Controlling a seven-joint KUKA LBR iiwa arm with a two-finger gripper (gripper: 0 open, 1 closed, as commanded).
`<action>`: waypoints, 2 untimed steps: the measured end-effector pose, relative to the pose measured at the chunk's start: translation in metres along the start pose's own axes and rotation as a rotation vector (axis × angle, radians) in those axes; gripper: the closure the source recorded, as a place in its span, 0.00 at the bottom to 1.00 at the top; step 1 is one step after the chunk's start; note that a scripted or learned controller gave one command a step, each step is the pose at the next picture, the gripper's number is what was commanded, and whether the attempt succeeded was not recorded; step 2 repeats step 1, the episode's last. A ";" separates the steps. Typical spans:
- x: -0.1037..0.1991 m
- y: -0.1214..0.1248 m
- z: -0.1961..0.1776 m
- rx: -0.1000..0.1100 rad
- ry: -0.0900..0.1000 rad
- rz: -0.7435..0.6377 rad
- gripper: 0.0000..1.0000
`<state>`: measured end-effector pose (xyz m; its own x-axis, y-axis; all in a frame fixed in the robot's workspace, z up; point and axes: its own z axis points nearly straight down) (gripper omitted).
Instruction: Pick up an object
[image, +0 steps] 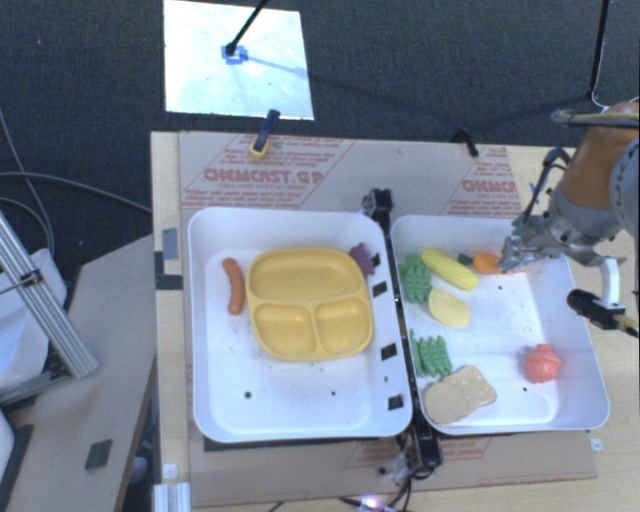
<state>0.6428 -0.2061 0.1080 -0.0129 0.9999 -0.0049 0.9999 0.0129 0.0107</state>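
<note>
With the jaws low over the right bin's far edge beside a small orange piece (whether spread or closed I could not tell), a slightly off descent risked nudging it against the corn.

Two bins side by side on bench.
Left bin: divided plate at centre, sausage to its left. Right bin: corn at rear, bread slice at front, tomato right.
</note>
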 end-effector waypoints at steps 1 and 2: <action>0.000 0.000 0.001 0.001 0.000 -0.002 0.00; 0.000 0.000 0.001 0.001 0.000 -0.002 0.00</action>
